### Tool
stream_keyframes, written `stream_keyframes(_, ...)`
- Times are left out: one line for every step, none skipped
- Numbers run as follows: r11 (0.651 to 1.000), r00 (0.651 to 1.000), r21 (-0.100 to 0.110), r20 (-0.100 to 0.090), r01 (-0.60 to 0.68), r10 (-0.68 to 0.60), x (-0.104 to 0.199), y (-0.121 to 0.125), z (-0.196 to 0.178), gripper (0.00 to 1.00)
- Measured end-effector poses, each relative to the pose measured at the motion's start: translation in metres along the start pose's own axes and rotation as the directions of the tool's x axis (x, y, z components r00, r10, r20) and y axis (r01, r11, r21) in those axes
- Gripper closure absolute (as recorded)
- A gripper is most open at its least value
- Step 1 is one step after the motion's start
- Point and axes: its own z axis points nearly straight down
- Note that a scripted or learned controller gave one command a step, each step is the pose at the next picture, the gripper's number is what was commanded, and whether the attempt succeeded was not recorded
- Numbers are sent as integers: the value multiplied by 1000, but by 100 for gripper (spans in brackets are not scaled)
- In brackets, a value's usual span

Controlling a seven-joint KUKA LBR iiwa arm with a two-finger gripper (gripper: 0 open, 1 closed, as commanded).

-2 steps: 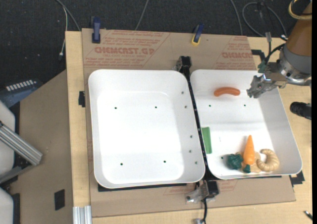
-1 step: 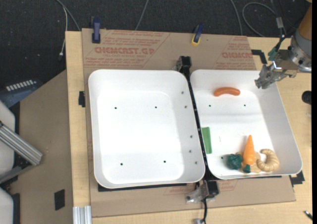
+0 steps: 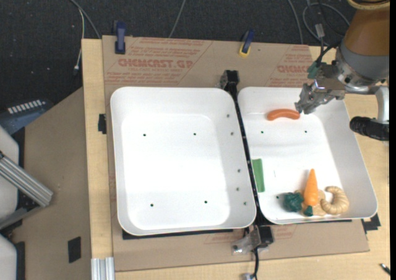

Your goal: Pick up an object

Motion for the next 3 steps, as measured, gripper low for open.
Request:
stream_keyframes(1000, 1000, 1, 0, 0, 0, 61, 7, 12, 100)
stream_keyframes(1000, 1000, 2, 0, 0, 0, 116, 15, 26, 100)
stream_keyframes(1000, 1000, -1, 0, 0, 0, 166, 22, 17, 100)
